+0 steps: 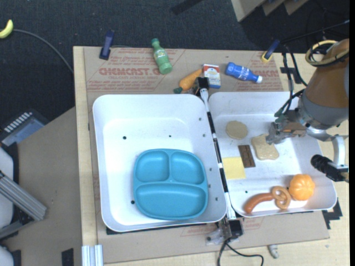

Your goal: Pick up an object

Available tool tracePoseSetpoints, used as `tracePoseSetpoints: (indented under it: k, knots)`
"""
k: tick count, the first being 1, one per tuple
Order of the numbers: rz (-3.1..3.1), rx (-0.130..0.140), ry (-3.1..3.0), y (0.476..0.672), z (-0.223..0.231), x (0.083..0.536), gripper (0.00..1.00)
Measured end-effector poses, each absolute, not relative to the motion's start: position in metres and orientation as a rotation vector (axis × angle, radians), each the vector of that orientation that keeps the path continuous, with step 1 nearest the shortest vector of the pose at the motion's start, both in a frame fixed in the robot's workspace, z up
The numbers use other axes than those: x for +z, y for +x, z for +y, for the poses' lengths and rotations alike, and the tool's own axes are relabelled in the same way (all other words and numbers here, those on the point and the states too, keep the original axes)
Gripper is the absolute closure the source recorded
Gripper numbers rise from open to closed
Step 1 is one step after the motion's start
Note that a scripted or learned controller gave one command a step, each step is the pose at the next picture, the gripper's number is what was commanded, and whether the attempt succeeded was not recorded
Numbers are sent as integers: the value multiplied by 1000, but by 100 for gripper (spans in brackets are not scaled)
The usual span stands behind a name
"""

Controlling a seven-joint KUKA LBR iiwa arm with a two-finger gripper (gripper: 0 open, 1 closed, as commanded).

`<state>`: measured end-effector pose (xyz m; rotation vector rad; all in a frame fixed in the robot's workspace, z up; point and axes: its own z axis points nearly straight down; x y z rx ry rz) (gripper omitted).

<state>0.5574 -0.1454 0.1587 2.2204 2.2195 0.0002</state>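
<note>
1. Gripper (275,136) is seen low in the right bin (327,195), at the upper edge of a pale bread slice (265,148).
2. Whether the jaws are parted or closed cannot be told.
3. Slice is judged light, soft, crumbly and flat against the floor.
4. An edge pinch is advised; a firm squeeze may tear it.
5. Nearby: round cookie (237,129), brown bar (246,155).

Both white bins (111,115) look like smooth moulded plastic with a soft sheen. The blue divided plate (170,184) is plastic too, more matt than glossy. Under them the tabletop (133,71) shows a flat board, cardboard-like, with faded red print. The green bottle (162,57) near its far edge seems shiny plastic. The orange ball (302,187) has a waxy, smooth skin, and the floor (50,10) is dark rough carpet.
</note>
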Motion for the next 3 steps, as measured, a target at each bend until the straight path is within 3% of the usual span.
tracePoseSetpoints:
  k: [2, 3]
  knots:
    - [2219, 1, 2216, 566, -152, 162, 100]
    - [2221, 1, 2218, 588, -145, 176, 100]
